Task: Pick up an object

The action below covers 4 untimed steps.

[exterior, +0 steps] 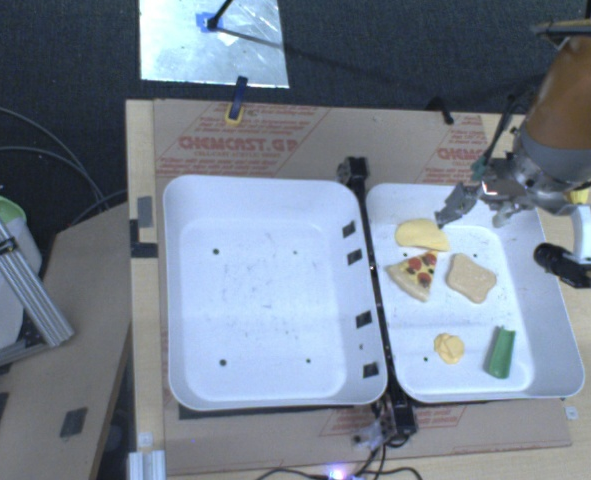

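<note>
The arm [565,98] comes in from the right, and its end effector [472,203] hangs over the back edge of the right bin [550,313], just behind the yellow piece [422,235]. One dark finger [452,206] slants down to the left, its tip close above that piece; whether it touches is hard to judge from this angle. I cannot tell if the fingers are apart or together, and nothing shows between them.

The right bin holds five things. The yellow piece lies nearest the back. Just in front of it sits the pizza slice [414,274], with the toast [471,278] beside it on the right, close but apart. Toward the front lie a small yellow lump [449,348] and, to its right, a green stick [499,353], tilted a little.

The left bin [190,218] stands edge to edge with the right one on the table [275,138]. Behind the table a shiny sheet [175,28] lies on the dark floor.
</note>
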Each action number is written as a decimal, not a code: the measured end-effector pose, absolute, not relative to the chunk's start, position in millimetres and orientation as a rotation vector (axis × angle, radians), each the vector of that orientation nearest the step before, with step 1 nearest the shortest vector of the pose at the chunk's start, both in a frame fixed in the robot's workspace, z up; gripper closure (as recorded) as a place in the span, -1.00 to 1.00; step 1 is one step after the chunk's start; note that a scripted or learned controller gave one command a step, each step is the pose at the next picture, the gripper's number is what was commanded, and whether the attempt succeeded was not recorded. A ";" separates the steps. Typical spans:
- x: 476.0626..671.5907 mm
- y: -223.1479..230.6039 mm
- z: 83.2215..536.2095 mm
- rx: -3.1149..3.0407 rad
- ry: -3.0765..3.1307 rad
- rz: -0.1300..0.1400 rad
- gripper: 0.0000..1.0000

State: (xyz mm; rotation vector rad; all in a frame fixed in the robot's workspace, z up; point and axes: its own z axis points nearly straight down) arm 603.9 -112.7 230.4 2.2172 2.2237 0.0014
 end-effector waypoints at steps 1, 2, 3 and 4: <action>626.1 -111.6 84.1 2.221 2.232 -0.008 -1.00; 671.0 -101.7 85.5 2.211 2.226 0.007 -1.00; 621.1 -95.4 84.9 2.222 2.222 -0.001 -1.00; 661.4 -83.7 85.6 2.212 2.225 0.007 -1.00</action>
